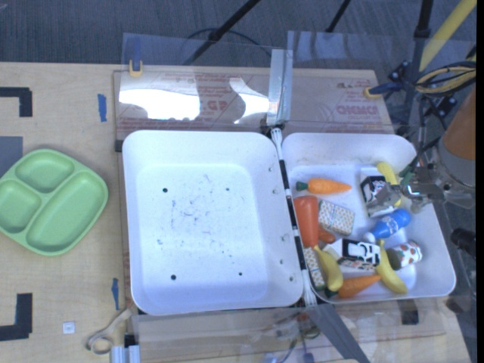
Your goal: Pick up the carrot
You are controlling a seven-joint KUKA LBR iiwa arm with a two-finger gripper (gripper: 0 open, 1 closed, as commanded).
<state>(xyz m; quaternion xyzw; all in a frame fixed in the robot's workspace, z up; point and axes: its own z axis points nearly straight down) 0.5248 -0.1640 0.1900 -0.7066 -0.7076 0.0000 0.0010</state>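
Carrot (pixel 330 186) lying in right bin (pixel 437 278), far-left part, pointing left-right, green end at left. Gripper (pixel 401 193) hanging at bin's right side, well right of carrot, not touching it. Gripper state: cannot tell, metal parts blurring against clutter. Between carrot and gripper: black-white packet (pixel 372 187) sitting, yellow banana (pixel 387 173) just beyond. Blue bottle (pixel 391 223) lying near side of gripper. Orange block (pixel 307 219) and patterned pouch (pixel 336 217) resting near side of carrot. Left bin (pixel 144 157) sitting beside, green tray (pixel 50 200) lying on worktop (pixel 68 104) far left.
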